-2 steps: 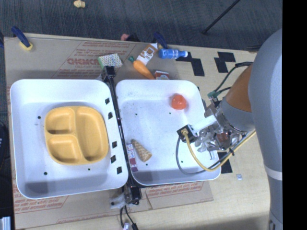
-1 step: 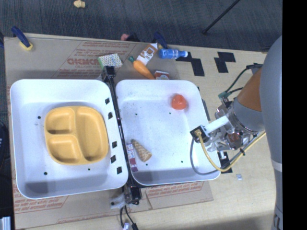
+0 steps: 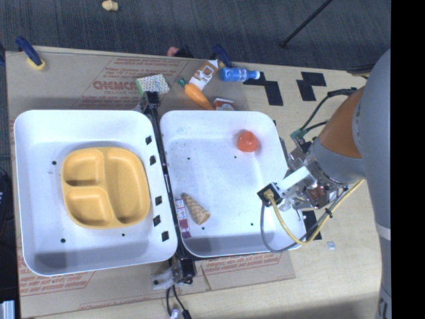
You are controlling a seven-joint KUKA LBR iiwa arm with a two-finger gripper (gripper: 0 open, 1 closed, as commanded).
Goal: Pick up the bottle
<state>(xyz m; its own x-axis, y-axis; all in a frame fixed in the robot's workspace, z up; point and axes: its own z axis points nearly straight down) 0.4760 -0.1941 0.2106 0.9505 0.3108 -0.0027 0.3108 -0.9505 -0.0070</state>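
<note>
A small blue bottle (image 3: 236, 74) lies on its side on the cardboard behind the right bin (image 3: 219, 241), outside both bins. Next to it lies a white and orange bottle-like thing (image 3: 203, 74). My gripper (image 3: 302, 201) hangs over the right rim of the right bin, far in front of and to the right of the blue bottle. The wrist and its fittings hide the tip. In the right bin lie a red round thing (image 3: 247, 141) near the back right corner and a tan cone-shaped thing (image 3: 196, 209) near the front left.
A yellow divided plate (image 3: 106, 186) sits in the left bin (image 3: 33, 131). An orange carrot-like thing (image 3: 198, 96) and a green patterned block (image 3: 153, 83) lie on the cardboard behind the bins. Blue clamps (image 3: 30, 53) hold the cardboard's back edge.
</note>
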